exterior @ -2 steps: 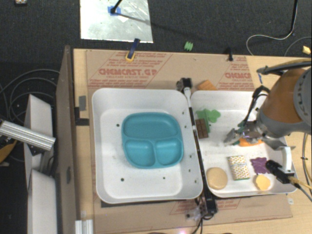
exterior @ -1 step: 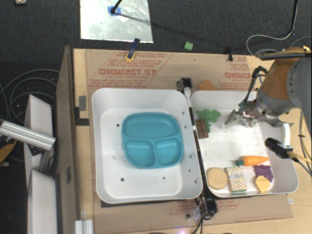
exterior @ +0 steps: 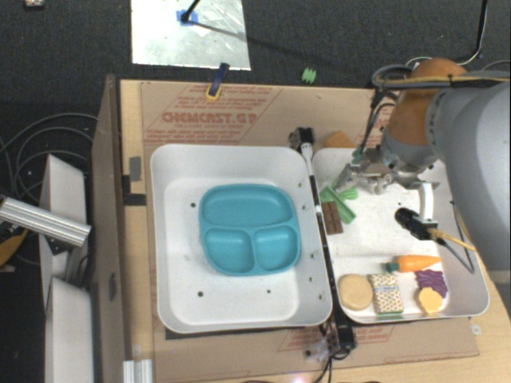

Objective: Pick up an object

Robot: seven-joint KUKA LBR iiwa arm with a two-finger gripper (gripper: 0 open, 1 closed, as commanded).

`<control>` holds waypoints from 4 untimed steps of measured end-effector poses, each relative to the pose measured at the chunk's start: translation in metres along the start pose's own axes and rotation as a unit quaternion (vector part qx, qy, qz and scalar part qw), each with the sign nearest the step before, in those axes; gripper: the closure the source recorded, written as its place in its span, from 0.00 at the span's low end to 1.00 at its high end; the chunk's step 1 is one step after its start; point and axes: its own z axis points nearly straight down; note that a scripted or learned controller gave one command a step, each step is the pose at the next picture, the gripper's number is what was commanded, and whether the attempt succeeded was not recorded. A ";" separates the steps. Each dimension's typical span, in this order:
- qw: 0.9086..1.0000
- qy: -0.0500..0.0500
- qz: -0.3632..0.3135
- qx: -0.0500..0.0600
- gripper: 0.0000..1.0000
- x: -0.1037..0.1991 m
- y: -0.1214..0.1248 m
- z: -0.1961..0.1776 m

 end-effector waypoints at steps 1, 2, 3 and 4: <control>1.000 0.001 -0.002 -0.001 0.00 -0.010 -0.002 0.000; 1.000 -0.002 -0.002 -0.004 0.00 0.009 -0.021 -0.001; 1.000 0.000 -0.003 -0.002 0.00 -0.027 0.022 0.001; 1.000 0.000 -0.005 -0.004 1.00 -0.025 0.023 -0.012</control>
